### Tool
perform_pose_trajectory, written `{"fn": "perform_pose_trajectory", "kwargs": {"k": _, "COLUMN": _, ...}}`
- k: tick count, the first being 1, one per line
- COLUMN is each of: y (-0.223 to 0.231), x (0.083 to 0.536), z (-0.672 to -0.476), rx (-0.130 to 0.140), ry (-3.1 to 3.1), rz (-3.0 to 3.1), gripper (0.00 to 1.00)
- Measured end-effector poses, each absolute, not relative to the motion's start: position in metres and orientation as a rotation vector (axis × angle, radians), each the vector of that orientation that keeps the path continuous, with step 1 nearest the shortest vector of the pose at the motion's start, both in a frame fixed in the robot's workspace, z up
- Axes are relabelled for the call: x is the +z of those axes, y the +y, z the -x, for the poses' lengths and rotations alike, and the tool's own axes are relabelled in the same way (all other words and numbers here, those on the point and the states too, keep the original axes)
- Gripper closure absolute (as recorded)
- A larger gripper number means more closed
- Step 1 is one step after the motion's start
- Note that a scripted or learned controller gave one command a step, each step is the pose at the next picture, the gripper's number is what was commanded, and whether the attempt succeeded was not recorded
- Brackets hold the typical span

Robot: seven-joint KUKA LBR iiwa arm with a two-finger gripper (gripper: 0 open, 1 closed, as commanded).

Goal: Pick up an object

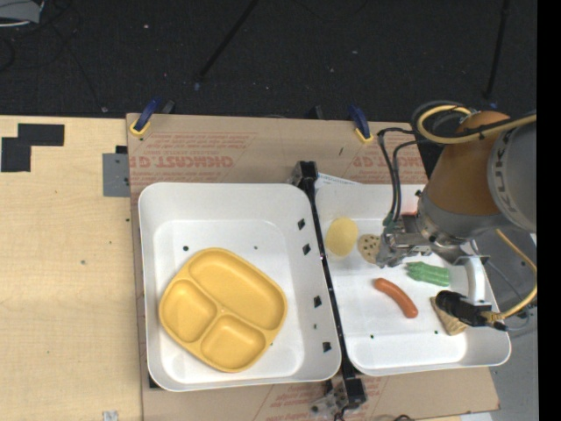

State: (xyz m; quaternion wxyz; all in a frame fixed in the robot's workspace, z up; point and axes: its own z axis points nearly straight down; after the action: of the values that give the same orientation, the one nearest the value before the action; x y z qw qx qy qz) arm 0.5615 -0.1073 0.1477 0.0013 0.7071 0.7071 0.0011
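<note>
Yellow tray [223,320] fills left bin [158,209]; right bin [394,358] holds sausage [396,297]; jaws' state unclear.

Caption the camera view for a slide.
Arm's tool over the right bin near a cookie; yellow tray in left bin.

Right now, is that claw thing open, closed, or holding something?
Claw: cannot be told from this view. It sits low in the right bin, next to the cookie.
</note>
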Motion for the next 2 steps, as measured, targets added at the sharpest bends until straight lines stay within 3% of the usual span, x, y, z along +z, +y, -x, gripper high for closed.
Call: {"fn": "perform_pose_trajectory", "kwargs": {"k": 2, "y": -0.101, "x": 0.243, "z": -0.569, "rx": 0.003, "ry": 2.219, "rz": -2.22, "gripper": 1.0}}
